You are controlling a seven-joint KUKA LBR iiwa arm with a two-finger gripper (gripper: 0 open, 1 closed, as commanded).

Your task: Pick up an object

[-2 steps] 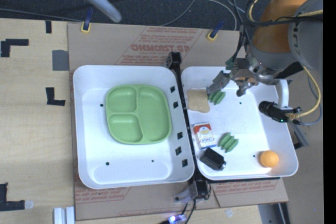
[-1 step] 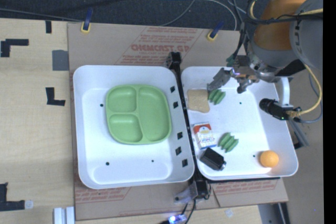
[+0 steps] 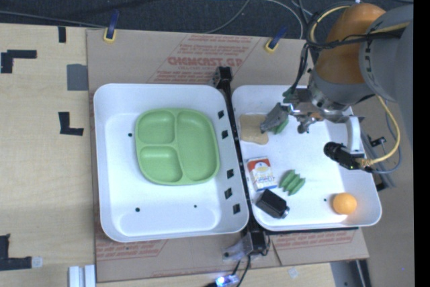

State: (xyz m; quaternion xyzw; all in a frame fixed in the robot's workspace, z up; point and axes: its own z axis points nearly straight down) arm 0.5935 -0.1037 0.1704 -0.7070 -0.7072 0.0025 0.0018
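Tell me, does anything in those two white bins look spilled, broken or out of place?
Nothing stands out. The green divided plate lies flat in the left bin; the orange, the green pods and the small packet lie apart in the right bin.

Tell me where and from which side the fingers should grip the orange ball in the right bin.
Grip the orange ball across its middle, coming straight down from above. It is round, so any finger direction fits, but it lies near the right bin's front right corner, so keep the fingers away from the walls.

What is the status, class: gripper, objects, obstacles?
Gripper low over right bin, beside tan block. Nothing seen held. Orange ball, green pods, black item nearby.
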